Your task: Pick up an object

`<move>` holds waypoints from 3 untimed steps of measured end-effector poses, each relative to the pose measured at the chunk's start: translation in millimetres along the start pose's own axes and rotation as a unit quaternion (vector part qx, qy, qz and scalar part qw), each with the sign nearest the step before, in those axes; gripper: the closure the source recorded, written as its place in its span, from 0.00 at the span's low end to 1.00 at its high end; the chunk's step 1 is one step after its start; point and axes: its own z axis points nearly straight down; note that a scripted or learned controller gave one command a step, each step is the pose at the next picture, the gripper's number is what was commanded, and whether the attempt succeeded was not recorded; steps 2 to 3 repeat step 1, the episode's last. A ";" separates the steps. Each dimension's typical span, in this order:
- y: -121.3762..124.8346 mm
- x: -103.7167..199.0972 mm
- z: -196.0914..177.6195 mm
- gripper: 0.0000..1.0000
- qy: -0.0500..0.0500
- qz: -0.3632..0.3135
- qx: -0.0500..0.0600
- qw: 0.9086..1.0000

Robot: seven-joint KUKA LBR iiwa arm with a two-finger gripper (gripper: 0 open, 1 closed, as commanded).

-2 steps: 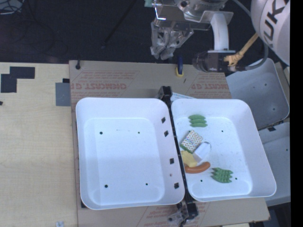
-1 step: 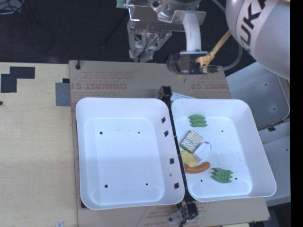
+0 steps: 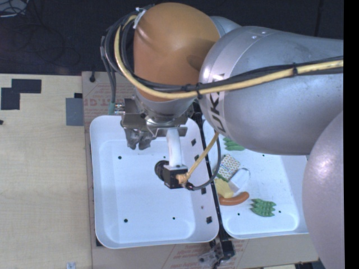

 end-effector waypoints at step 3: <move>3.0 -1.1 -9.8 0.00 0.003 0.002 -0.008 1.000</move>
